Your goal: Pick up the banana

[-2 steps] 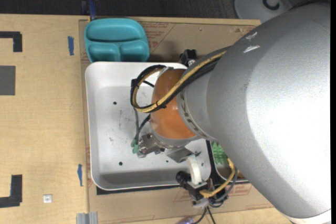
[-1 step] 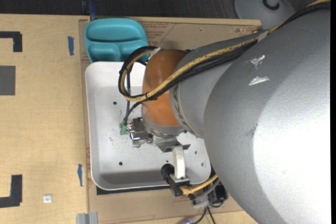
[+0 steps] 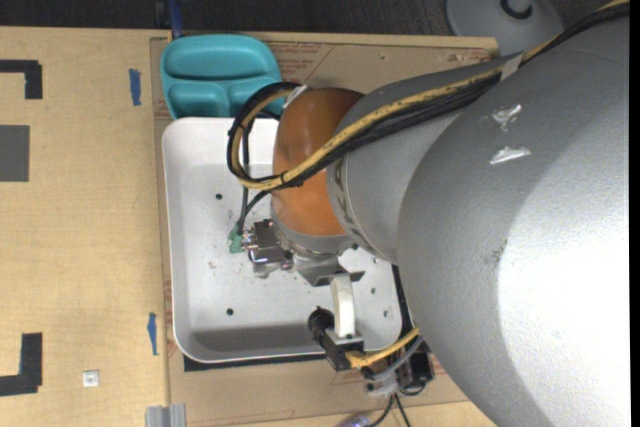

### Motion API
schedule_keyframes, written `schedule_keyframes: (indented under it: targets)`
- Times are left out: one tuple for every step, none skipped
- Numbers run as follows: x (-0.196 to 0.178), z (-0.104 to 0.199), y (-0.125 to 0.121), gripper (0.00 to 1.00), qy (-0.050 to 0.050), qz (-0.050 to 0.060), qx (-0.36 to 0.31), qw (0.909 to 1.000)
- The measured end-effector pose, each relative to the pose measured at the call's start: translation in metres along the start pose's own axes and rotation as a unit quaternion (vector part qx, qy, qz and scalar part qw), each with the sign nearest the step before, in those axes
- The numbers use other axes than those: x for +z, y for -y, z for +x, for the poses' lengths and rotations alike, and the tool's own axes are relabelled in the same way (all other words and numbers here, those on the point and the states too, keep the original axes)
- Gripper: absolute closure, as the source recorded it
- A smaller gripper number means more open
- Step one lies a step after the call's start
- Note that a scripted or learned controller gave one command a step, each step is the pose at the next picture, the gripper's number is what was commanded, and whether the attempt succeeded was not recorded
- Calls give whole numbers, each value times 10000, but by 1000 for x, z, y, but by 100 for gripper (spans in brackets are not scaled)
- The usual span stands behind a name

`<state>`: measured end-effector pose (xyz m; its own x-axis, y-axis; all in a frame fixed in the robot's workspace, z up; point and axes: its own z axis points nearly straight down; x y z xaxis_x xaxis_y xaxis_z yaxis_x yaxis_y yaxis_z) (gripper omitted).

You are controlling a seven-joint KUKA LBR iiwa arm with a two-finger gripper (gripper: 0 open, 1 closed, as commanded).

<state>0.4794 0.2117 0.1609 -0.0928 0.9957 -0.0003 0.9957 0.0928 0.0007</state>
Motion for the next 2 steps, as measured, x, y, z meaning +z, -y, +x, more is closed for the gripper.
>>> schedule_keyframes:
  targets:
    - [73, 4, -1, 100, -21, -1, -1517, 9884]
    - [64, 4, -1, 100, -20, -6, -1513, 9885]
